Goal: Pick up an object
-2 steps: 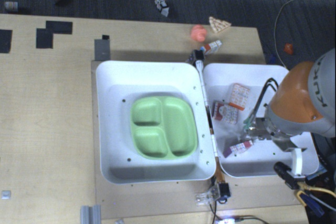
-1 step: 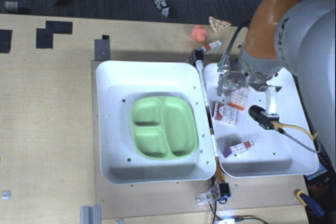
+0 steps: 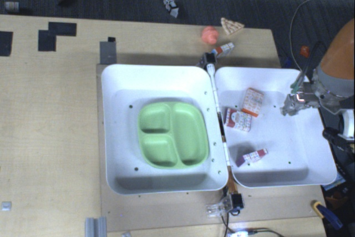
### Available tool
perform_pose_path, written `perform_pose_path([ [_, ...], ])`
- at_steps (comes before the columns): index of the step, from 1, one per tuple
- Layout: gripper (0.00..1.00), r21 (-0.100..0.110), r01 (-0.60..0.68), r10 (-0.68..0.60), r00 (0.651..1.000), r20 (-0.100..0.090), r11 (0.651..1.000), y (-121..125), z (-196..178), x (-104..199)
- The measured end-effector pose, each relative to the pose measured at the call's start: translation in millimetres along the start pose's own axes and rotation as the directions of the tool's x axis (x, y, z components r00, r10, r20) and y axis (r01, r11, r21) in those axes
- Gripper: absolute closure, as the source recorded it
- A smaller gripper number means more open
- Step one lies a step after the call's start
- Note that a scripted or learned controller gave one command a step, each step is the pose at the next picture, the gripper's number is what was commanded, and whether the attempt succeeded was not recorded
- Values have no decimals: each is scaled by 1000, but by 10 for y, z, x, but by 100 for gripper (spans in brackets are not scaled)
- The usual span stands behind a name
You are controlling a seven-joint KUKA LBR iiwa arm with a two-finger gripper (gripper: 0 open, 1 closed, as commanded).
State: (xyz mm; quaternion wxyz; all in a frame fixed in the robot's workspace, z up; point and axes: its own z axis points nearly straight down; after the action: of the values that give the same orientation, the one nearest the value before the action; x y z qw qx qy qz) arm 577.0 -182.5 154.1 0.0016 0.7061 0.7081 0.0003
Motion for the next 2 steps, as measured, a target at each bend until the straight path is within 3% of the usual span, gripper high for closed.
perform_pose_path([
  [1,100,-3,4,-4,1000,0,1000,932,-305,-228],
  [2,0,-2,4,-4,1000,-1,1000,929,-300,-228],
])
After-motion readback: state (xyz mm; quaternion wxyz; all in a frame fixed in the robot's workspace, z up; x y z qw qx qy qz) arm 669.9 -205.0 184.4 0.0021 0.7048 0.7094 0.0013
